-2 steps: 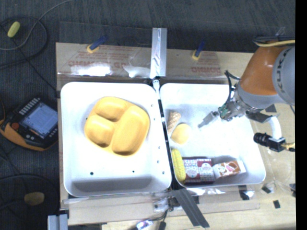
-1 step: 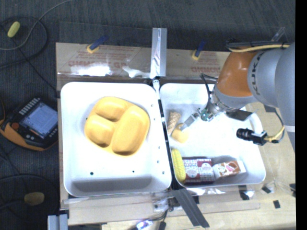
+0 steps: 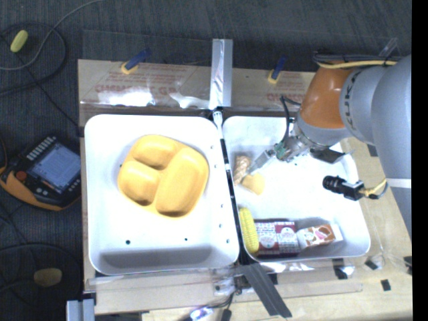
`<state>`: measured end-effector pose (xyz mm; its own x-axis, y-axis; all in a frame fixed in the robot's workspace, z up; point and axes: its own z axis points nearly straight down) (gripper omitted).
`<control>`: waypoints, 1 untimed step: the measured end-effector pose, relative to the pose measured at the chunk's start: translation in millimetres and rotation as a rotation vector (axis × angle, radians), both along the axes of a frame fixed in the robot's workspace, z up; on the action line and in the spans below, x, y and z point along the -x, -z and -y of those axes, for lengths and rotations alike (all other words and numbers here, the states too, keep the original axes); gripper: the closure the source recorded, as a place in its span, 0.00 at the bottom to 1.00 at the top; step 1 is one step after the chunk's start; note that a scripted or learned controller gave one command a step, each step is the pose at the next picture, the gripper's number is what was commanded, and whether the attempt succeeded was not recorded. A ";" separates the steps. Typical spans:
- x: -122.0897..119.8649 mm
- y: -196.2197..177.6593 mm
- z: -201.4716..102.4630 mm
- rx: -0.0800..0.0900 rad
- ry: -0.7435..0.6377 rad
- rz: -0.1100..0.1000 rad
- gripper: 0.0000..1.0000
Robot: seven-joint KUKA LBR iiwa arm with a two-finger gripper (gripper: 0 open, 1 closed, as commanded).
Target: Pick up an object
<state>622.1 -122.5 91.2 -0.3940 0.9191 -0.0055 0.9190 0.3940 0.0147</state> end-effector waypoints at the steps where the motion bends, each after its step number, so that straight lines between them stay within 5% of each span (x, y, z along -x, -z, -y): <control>1: -0.7 -9.8 -0.5 -0.001 0.000 0.002 1.00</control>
<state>622.8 -122.0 101.0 -0.3938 0.9192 -0.0054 0.9190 0.3938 0.0171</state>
